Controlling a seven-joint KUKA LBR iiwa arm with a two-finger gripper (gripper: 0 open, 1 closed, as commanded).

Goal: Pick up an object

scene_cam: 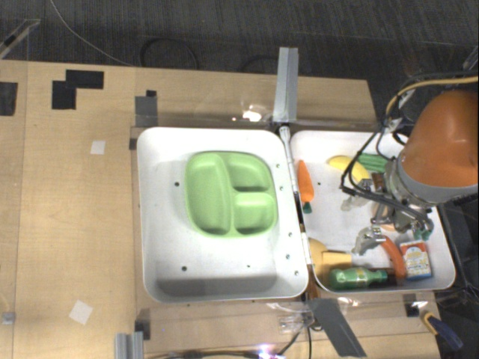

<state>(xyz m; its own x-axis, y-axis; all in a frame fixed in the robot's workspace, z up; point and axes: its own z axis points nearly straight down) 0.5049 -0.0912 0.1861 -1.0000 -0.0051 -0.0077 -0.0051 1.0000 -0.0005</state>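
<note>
Right shallow white bin [446, 275], near edge: a green plastic bottle [361, 277] is lying on its side, beside an orange sausage-shaped toy [394, 258] and a small printed carton [416, 261]. The metal pincer [372, 239] is hovering just above them; whether apart or together, cannot tell. Farther back: an orange carrot [304, 182] and a yellow banana [346, 164]. Left white bin [161, 200] is holding a green divided plate [228, 193].

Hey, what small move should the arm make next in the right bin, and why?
Probably lower straight down a little. The pincer hovers over the right bin, just above the green bottle and beside the orange sausage-shaped toy, with nothing visibly between its fingers.
</note>
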